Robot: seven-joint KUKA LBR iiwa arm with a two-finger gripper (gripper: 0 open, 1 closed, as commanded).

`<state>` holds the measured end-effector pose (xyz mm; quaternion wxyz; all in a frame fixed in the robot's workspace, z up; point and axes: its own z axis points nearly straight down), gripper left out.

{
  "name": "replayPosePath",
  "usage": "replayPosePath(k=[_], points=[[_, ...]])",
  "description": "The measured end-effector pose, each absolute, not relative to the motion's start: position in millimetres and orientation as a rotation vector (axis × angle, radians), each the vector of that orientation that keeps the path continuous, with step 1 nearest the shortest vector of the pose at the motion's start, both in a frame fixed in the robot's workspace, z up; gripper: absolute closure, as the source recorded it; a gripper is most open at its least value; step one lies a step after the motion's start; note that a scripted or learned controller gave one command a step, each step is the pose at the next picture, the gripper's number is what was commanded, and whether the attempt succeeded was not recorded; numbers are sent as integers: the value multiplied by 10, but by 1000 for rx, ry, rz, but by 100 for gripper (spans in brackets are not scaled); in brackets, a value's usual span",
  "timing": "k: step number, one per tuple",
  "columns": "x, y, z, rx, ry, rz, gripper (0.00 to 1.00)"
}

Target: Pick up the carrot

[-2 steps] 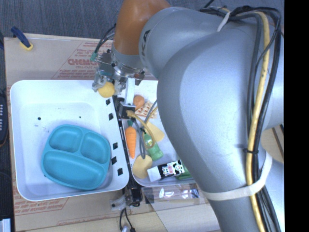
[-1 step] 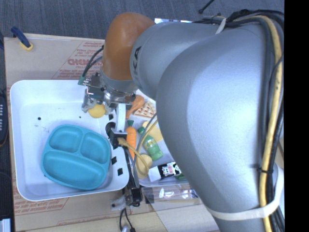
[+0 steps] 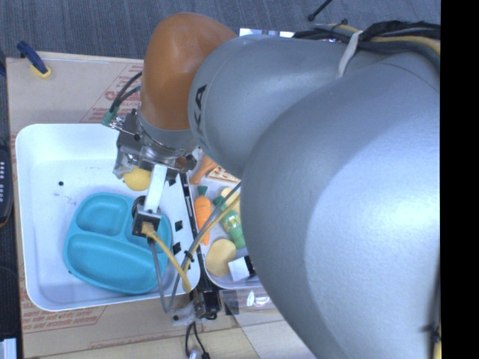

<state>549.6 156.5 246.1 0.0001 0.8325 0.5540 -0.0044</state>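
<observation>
Closest to the lens, the arm's grey body hides much of the right bin, since it reaches in from that side. Its orange band leads down to the gripper, which hangs over the left bin. The wrist covers the gripper, so I cannot tell whether it is open or closed. A yellow lemon-like piece sits just beneath it, and a blue divided plate lies near it, toward the camera. The carrot is not under the gripper. It lies near it on the arm's side, just across the wall between the bins, so the reach looks misaligned. It is small, bright orange and tapered, beside a green piece and a pale lump.
</observation>
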Motion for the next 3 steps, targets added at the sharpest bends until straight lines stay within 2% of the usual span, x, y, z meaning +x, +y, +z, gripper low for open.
replayPosePath(k=[1, 2, 3], points=[[4889, 2213, 2206, 2689, 1632, -22, 100], [4744, 2193, 2006, 2576, 1807, -16, 100], [4757, 2182, 1961, 2308, 2140, -20, 100]])
